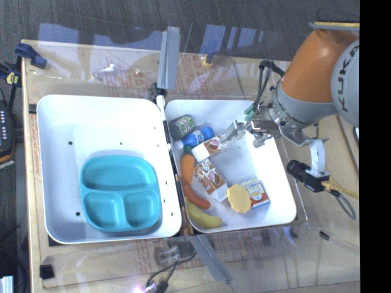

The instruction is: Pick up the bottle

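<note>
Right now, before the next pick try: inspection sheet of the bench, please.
Surface: bench bearing two white bins, left bin and right bin.
Job's things: bottle, blue cap, lying at right bin's left wall.
Clutter: teal tray in left bin; can, carrot, banana, carton, juice box in right bin.
Grippers: claw above right bin, right of the bottle.
Cables: yellow cable at right.
Surroundings: dark carpet.
</note>
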Controlling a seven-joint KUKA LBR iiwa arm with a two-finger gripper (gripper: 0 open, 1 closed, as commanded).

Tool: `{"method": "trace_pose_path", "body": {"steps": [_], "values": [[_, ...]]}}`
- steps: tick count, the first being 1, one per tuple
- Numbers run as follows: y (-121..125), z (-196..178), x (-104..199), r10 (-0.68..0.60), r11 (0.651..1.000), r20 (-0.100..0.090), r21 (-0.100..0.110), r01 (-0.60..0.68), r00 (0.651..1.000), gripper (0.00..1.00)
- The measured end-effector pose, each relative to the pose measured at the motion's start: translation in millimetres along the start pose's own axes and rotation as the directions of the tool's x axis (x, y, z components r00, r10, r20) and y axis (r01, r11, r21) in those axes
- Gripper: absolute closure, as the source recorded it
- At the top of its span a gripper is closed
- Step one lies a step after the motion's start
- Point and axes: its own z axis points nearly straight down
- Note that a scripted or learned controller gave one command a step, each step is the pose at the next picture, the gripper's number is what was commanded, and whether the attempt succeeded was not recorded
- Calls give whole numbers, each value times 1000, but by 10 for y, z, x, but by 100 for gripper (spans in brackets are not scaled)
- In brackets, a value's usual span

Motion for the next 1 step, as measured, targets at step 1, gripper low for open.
{"method": "trace_pose_path", "body": {"steps": [1], "values": [[515,743,-61,-36,999,1,2,36,999,0]]}}
